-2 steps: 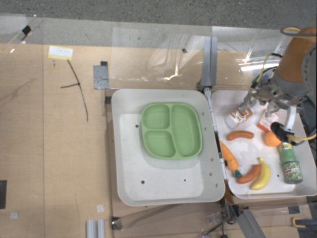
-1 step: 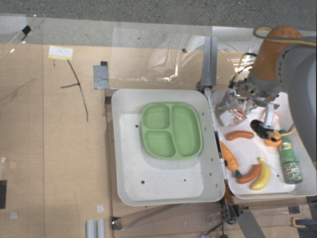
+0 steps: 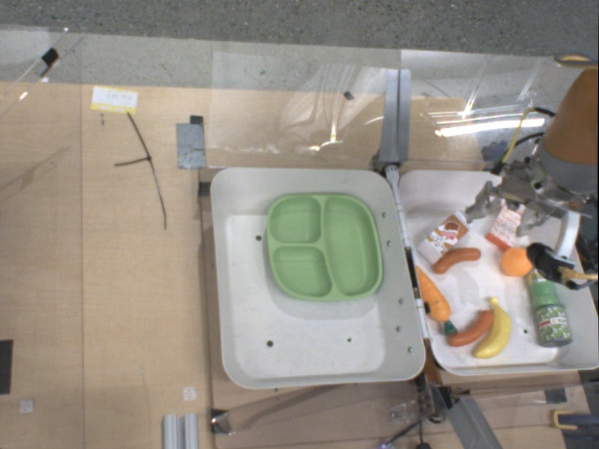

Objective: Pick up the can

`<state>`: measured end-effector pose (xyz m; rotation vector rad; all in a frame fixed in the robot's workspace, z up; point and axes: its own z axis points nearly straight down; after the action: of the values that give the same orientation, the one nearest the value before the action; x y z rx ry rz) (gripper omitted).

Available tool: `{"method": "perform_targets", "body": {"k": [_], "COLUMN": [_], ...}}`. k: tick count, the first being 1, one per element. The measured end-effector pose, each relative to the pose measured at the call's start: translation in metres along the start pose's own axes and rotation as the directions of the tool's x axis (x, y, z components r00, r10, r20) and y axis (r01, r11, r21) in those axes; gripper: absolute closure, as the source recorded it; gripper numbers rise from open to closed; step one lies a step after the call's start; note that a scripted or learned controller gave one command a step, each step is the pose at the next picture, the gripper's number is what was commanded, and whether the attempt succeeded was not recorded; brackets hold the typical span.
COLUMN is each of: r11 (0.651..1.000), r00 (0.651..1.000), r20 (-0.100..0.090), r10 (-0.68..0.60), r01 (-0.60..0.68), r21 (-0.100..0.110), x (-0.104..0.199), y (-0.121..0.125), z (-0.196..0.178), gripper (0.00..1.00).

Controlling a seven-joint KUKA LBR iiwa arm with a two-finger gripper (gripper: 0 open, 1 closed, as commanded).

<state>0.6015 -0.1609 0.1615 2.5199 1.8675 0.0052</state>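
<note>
The can (image 3: 549, 314) is a green cylinder with a dark top and a white label. It stands near the front right corner of the right bin (image 3: 468, 190). My gripper (image 3: 520, 215) hangs over the back half of that bin, above a red and white carton (image 3: 505, 225). It is well behind the can and apart from it. The grey arm with its orange band (image 3: 573, 120) comes in from the upper right.
Around the can lie an orange (image 3: 516, 263), a banana (image 3: 495, 330), two sausages (image 3: 456, 258) (image 3: 469, 329), a carrot (image 3: 432, 297) and another small carton (image 3: 444, 237). A green divided plate (image 3: 324, 246) sits in the left bin (image 3: 239, 344).
</note>
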Motion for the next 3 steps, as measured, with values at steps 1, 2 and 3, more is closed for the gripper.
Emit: {"method": "perform_targets", "body": {"k": [1, 2, 3], "r11": [0.993, 0.971, 0.971], "r00": [0.993, 0.971, 0.972], "r20": [-0.005, -0.008, -0.019], "r10": [0.119, 0.239, 0.236], "r01": [-0.119, -0.239, -0.237], "r21": [-0.019, -0.030, -0.040], "x": [0.017, 0.038, 0.042], "y": [-0.005, -0.014, -0.010], "z": [0.049, 0.054, 0.038], "gripper": [0.00, 0.00, 1.00]}}
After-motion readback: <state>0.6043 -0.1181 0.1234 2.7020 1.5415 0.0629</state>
